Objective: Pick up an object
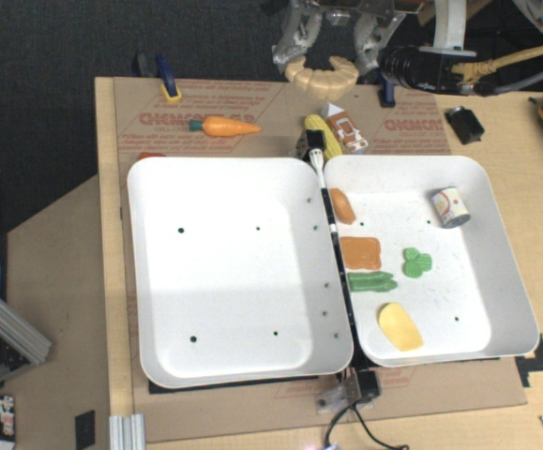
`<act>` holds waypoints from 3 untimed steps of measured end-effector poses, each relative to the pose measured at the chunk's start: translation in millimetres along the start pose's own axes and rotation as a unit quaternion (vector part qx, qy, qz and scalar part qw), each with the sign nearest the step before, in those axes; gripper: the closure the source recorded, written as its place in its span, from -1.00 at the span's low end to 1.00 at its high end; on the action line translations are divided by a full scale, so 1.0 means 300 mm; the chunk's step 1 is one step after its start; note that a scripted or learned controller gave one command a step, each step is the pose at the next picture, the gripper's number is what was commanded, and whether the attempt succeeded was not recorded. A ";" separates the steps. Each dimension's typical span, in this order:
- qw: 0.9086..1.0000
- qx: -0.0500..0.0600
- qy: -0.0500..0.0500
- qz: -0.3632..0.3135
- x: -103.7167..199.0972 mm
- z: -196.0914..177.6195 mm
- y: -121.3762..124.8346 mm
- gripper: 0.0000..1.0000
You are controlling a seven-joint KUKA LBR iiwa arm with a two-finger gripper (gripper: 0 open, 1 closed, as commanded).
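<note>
We see the left bin [224, 261] beside the right bin [468, 251], which holds a yellow piece [399, 327], orange block [360, 252], green beans [371, 281] and small can [450, 206]. Pincer [332, 47] above the table's far edge, fingers spread, gripping nothing, croissant [324, 75] just below.

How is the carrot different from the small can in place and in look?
The carrot lies on the brown board behind the left bin; the can lies inside the right bin. The carrot is orange, long and tapered with a green end; the can is short, round and pale. Both lie on their sides.
</note>
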State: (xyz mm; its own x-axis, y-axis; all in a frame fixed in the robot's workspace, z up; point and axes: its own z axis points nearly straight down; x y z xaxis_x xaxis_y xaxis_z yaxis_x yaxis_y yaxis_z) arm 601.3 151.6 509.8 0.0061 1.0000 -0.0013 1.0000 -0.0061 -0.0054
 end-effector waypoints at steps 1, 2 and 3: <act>1.000 -0.004 0.002 -0.007 0.219 -0.090 -0.171 1.00; 1.000 0.000 0.000 0.001 -0.098 0.004 -0.417 1.00; 1.000 -0.005 0.002 -0.007 0.162 -0.086 -0.409 1.00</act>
State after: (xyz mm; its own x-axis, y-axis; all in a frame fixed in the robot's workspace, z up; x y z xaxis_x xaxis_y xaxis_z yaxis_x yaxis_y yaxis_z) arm 478.9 200.9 536.4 -0.0077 1.0000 0.0033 1.0000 0.0077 0.0047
